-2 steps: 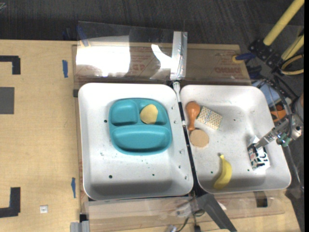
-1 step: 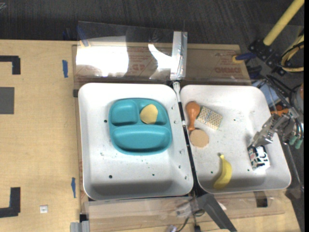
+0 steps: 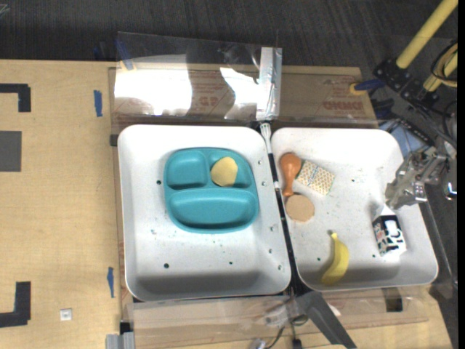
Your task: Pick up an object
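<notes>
In the right bin (image 3: 363, 147) lie an orange pear-shaped toy (image 3: 290, 170), a pale patterned packet (image 3: 316, 178), a tan round disc (image 3: 299, 209), a yellow banana (image 3: 336, 259) and a small dark can with white print (image 3: 389, 234). My gripper (image 3: 404, 190) hangs over that bin's right rim, just above and to the right of the can, apart from it. Nothing shows between its tips.
The left bin (image 3: 145, 253) bears a teal divided plate (image 3: 211, 209) with a yellow round piece (image 3: 224, 171) in its upper right compartment. A clear plastic sheet (image 3: 196, 86) on cardboard lies behind the bins. Cables and a yellow bar (image 3: 432, 24) crowd the far right.
</notes>
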Controlling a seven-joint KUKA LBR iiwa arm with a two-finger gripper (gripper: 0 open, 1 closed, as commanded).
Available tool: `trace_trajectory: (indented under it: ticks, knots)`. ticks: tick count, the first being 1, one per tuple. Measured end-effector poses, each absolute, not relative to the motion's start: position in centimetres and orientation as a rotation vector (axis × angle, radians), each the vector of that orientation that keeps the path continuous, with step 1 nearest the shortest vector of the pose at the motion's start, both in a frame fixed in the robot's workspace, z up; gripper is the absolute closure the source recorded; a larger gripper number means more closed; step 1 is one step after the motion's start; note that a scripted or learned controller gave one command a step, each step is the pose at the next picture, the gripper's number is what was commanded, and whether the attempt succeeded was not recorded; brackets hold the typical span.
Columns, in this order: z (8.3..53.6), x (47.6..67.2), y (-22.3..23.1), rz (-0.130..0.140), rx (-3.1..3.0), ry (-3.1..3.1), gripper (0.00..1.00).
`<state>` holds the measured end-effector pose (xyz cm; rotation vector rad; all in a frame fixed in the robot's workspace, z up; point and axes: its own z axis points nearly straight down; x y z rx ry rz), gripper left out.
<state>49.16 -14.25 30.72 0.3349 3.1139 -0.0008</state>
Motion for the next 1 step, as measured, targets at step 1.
trace_trajectory:
  ticks: [1]
  knots:
    - [32.41,48.13,-14.3,-0.004,-0.402,3.106,1.0]
